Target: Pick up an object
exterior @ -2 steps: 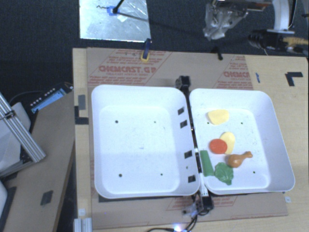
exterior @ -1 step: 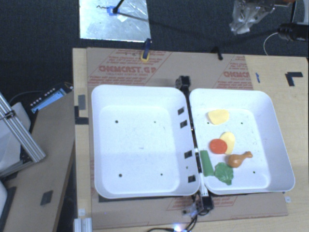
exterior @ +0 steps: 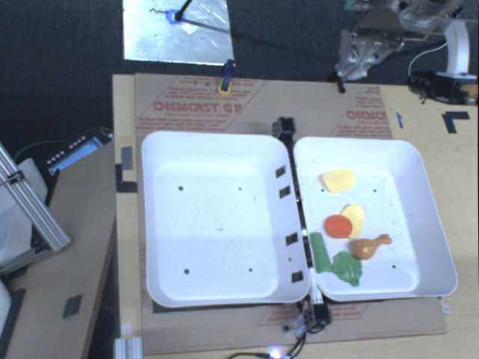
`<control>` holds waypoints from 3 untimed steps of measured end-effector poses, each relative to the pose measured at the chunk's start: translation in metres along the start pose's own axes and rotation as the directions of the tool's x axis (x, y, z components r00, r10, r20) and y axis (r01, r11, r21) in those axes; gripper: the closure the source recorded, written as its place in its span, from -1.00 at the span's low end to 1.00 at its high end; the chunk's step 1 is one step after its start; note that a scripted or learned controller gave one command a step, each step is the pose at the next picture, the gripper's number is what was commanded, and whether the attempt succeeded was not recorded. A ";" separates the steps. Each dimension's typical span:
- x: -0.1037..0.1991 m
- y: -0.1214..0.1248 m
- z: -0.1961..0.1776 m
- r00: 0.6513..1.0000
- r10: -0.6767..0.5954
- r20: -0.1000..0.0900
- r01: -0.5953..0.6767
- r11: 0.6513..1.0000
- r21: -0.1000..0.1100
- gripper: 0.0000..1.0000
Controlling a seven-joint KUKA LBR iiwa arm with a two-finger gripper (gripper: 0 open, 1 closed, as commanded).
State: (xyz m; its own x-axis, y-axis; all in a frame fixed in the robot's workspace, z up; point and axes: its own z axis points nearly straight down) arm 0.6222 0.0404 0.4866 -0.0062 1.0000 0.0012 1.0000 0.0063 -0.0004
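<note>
Two shallow white plastic bins side by side on the desk. Right bin (exterior: 419,172) has 6 toy food bits: 2 pale yellow pieces (exterior: 338,180), 1 red-orange disc (exterior: 337,226), 1 brown drumstick (exterior: 369,246), 1 green stick (exterior: 320,251), 1 green leafy piece (exterior: 348,268). End effector (exterior: 353,67) hangs up high beyond the bins, well apart from them; can't tell how its grip is set
</note>
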 end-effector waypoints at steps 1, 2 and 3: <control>-0.045 0.047 0.000 1.000 0.008 0.003 -0.008 1.000 -0.006 1.00; 0.001 0.001 0.010 1.000 -0.002 0.000 0.002 1.000 -0.001 1.00; -0.050 0.047 0.000 1.000 0.008 0.004 -0.008 1.000 -0.005 1.00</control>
State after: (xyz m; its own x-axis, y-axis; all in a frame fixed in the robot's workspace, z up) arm 0.6699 -0.0095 0.4867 0.0022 1.0000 -0.0023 1.0000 -0.0022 0.0048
